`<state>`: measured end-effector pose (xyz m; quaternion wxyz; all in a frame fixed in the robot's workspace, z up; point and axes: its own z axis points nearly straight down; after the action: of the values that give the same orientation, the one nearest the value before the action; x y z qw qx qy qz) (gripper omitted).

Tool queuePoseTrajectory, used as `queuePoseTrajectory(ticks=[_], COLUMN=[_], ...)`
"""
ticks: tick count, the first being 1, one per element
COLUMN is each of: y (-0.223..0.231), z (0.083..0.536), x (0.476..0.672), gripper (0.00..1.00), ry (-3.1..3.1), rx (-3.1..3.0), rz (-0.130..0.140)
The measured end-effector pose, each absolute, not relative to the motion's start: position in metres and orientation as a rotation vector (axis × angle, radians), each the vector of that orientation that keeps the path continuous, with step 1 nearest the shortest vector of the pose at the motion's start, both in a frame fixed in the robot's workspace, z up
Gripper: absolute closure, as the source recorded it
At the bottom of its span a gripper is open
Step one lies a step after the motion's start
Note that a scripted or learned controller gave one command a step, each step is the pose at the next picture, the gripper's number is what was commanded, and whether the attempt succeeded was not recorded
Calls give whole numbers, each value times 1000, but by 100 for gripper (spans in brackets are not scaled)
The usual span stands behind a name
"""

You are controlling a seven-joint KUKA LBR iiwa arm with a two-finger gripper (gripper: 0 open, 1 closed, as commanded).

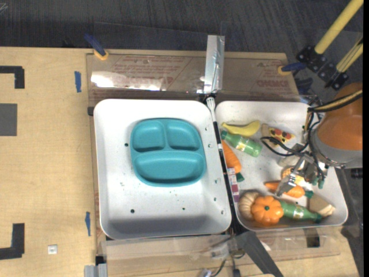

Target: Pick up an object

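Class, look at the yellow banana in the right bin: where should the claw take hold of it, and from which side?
Grip the banana across its thick middle, coming straight down from above. It lies flat with its length running left to right, and the green bottle sits close along its lower side.

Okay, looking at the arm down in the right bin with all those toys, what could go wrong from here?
1. The gripper sits low among tightly packed toys, so it may close on two things at once or on nothing.
2. The orange pumpkin and green bottle lie touching near the bin's front wall; a nudge could jam them there.
3. Loose cables hang over the right bin and might snag a toy.
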<state>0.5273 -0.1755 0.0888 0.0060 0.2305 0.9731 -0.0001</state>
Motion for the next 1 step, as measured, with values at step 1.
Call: queuePoseTrajectory(ticks=[1], y=[-189], z=[89], x=[496], gripper=[0], ry=[3082], rx=[515], rz=[-1])
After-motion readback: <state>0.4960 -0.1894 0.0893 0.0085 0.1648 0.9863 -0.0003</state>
